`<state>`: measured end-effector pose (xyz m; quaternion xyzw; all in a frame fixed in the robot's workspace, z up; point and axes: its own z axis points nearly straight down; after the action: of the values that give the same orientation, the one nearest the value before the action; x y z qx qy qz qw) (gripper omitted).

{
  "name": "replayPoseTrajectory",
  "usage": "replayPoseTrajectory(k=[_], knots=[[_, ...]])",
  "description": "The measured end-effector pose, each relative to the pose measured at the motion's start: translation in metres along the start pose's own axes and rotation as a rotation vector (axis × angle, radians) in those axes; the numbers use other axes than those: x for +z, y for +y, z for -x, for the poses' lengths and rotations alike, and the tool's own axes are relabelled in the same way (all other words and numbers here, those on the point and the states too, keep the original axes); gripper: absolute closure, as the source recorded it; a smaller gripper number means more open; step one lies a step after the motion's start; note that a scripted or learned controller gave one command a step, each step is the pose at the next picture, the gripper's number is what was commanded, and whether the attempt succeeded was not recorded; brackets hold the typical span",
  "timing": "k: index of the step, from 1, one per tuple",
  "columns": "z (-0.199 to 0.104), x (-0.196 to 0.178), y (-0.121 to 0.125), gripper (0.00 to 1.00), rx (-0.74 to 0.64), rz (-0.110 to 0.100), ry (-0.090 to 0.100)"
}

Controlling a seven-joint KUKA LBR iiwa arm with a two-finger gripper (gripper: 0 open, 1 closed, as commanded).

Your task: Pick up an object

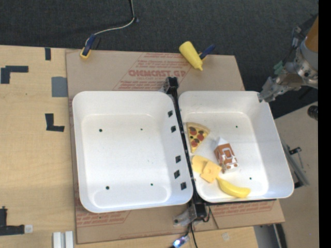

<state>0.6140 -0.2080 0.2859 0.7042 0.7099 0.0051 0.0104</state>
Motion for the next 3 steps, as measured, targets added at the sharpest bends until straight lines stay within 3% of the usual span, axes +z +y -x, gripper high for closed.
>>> replayPoseTrajectory(k=[1,2,3], knots=[[-0.071,0.089,-0.028,1.00,0.002,-0.032,0.012],[-0.025,0.205,-0.048,1.00,0.013,-0.021,0.007],[0.015,0.200,0.002,1.00,0.006,-0.018,0.006]])
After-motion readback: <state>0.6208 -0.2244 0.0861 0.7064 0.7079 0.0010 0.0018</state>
